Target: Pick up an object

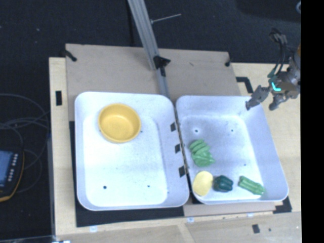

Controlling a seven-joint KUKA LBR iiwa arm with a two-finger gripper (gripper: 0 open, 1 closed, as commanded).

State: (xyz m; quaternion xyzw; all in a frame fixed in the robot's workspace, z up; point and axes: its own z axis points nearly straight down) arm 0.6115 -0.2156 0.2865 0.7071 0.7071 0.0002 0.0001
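Note:
My gripper point(264, 100) hangs over the far right corner of the right bin point(228, 115), its two fingers spread open with nothing between them. Well below it in that bin lie a light green ridged object point(201, 153), a pale yellow round object point(203, 183), a dark green object point(223, 184) and a small green object point(251, 185). A yellow bowl point(119, 122) sits in the far part of the left bin point(126, 181).
A grey metal post point(144, 27) slants up from the bench behind the bins. Black clips point(177, 148) sit along the divide between the bins. The right bin's far half is bare white floor.

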